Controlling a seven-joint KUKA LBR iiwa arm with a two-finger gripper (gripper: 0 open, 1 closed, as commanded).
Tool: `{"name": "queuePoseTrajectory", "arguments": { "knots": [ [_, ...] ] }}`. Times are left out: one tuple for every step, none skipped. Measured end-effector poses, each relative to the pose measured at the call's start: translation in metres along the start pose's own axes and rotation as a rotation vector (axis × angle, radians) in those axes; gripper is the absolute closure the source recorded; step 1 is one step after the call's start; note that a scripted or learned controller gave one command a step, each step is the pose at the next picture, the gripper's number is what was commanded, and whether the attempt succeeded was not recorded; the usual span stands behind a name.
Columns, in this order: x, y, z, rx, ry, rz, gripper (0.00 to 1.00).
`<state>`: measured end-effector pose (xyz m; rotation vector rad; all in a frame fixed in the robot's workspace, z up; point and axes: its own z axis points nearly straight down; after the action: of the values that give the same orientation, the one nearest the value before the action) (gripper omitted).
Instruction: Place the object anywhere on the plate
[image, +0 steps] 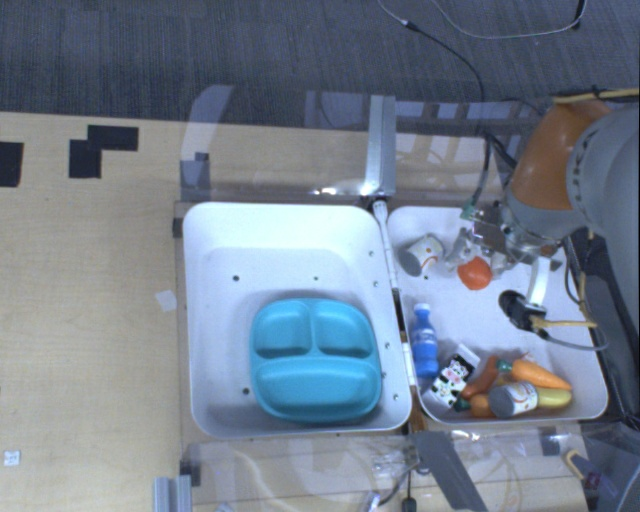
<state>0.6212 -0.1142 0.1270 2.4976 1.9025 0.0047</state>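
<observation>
Plate (316, 360): bare, sitting in the left bin (215, 250).
Orange ball (475, 273): right of the plate, in the other bin, at my pincer (487, 252).
Pincer: cannot tell its opening.
Progress: nothing delivered; carrying across remains.

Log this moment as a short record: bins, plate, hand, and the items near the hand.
left bin: holds the blue divided plate, nothing on the plate
right bin: holds the loose objects
hand: low over the right bin's far half, arm entering from the right
orange object: right at the hand; grip not discernible
small white cup: lying on its side, left of the hand
blue bottle: along the right bin's left wall
near corner pile: carrot, grey can, black-and-white item
</observation>
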Motion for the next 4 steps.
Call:
{"name": "queuePoseTrajectory", "arguments": {
  "knots": [
    [0.084,-0.062,-0.059,-0.001,0.001,-0.339,1.00],
    [0.114,0.012,-0.121,-0.004,0.000,-0.346,1.00],
    [0.168,0.004,-0.128,-0.003,0.001,-0.247,1.00],
    [0.178,-0.050,-0.072,0.002,0.000,-0.145,1.00]
  ]
}}
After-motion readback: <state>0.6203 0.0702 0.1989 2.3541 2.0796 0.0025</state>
